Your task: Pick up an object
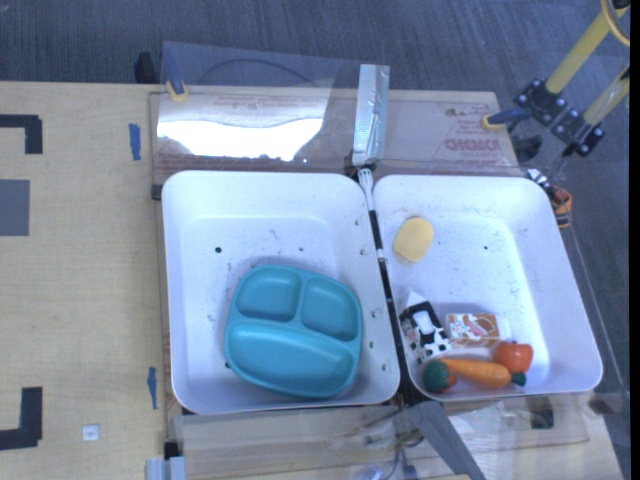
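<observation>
Plainly, the loose things that could be picked up lie in the right bin (566,268), most of them gathered in its near corner. An orange carrot (478,372) lies on its side there, its green end pointing toward the left bin (190,268). Touching the carrot's other end, just right of it and slightly farther back, sits a red tomato (514,355). Just behind the carrot lies a small printed packet (471,326), flat on the bin floor. Left of that packet, behind the carrot's green end, is a black-and-white toy (422,330), close to the wall shared by the two bins. Well behind the carrot, apart from the cluster, rests a pale yellow lump (413,238).

How the gripper stands, spread or pressed together, cannot be told.

Left of the carrot, across the shared wall, a teal divided plate (295,330) with three compartments lies in the left bin's near half. Far behind the carrot, beyond both bins, a shiny sheet (245,128) and a silvery strip (371,113) lie on the wooden bench (70,268). Behind and right of the carrot, yellow rods with black clamps (560,113) stand off the bench.
</observation>
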You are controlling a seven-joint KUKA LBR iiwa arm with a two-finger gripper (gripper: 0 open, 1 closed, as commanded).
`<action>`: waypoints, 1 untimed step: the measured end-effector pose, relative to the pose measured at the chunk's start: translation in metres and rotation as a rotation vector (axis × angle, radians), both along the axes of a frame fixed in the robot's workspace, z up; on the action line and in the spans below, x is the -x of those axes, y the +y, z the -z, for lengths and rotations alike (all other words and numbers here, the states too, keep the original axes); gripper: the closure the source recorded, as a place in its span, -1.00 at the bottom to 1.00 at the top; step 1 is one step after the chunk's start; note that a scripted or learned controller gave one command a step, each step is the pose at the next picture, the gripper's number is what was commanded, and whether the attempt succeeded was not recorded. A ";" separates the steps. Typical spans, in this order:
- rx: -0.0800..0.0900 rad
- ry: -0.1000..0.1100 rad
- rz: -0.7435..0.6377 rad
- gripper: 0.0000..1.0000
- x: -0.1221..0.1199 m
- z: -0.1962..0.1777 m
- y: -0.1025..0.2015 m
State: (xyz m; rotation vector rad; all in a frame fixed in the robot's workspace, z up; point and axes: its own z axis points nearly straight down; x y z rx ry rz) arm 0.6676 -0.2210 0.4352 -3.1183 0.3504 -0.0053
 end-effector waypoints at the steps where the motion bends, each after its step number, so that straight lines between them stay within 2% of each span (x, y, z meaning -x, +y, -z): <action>1: -0.003 -0.005 -0.005 1.00 -0.002 -0.011 0.004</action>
